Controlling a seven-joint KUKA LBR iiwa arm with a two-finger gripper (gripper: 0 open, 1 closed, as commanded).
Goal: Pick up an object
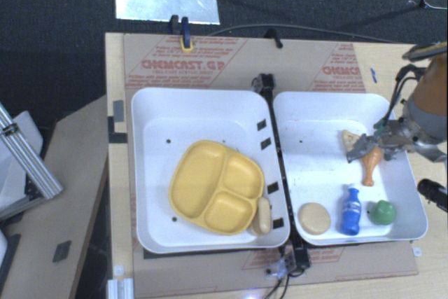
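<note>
Two shallow white bins sit side by side on the counter [210, 52], which is covered by printed brown board. The left bin [150, 171] holds a yellow compartment plate [213, 185] lying flat near its front right corner, with a small tan bread roll [262, 215] touching the plate's front right edge and resting against the bin's right wall.

The right bin [315, 115] holds five objects. A round tan cookie [314, 218] lies at the front left corner. Just beside it, toward the right, a blue bottle [351, 209] lies with its white cap pointing to the rear. A green apple [382, 212] sits next to the bottle at the front right corner. An orange-tan drumstick [371, 163] lies behind the bottle near the bin's right wall, and a pale beige piece [348, 138] lies just to its rear left.

The arm enters over the counter's right edge. Its tool [369, 147] hangs over the upper end of the drumstick; whether the grey fingers are spread or pressed together cannot be told, and no object is seen between them.
</note>
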